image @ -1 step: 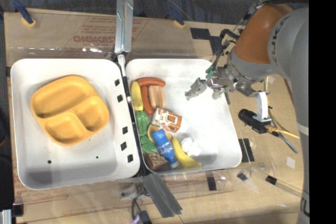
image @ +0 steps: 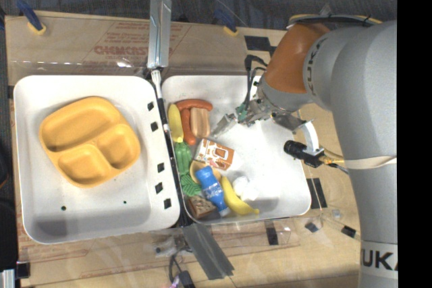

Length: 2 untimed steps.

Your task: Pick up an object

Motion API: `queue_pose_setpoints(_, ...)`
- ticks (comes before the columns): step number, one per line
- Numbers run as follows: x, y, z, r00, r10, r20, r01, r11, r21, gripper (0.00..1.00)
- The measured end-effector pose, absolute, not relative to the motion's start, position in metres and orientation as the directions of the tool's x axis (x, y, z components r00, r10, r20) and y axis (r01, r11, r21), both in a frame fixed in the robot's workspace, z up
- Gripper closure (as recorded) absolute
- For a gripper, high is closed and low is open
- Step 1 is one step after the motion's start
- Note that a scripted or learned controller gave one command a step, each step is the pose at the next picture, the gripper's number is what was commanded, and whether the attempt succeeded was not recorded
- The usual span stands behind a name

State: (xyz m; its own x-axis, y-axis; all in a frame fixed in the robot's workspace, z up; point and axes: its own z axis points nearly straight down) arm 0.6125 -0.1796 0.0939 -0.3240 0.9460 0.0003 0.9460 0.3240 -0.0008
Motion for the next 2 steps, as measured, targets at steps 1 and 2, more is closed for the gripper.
queue_pose_setpoints(1, 0.551, -0.146, 0.092, -0.383, 0.924, 0.002, 0.924, 0.383, -0.002, 0.0)
queue_pose_setpoints(2, 0.574, -0.113, 0.091, -0.151, 0.989, 0.001, 0.989, 0.151, -0.002, 0.0)
